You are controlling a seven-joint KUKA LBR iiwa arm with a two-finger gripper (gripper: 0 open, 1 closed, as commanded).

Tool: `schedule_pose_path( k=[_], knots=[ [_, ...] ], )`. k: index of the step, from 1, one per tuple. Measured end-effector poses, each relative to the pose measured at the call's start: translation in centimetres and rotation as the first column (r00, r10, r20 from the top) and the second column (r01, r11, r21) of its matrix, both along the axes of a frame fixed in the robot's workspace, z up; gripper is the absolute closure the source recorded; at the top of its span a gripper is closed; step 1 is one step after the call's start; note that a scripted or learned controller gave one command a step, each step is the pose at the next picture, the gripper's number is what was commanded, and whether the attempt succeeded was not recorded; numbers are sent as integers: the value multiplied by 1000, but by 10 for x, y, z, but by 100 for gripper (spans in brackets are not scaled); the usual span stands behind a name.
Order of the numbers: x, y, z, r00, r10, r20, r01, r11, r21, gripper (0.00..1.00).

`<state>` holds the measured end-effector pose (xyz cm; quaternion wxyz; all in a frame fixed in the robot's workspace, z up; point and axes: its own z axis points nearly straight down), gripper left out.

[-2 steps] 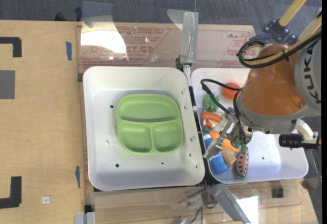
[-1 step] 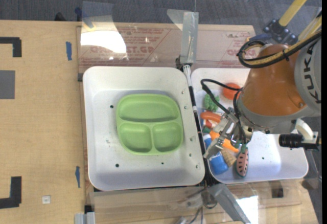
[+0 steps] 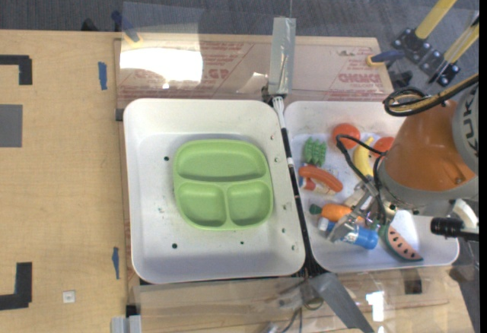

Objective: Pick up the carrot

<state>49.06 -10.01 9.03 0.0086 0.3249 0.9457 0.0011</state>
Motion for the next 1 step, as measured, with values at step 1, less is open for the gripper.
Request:
schedule_pose_path(
  k=[1],
  knots=[
    [-6,1,0,911,-412,-2,412,911,9,0]
  ],
)
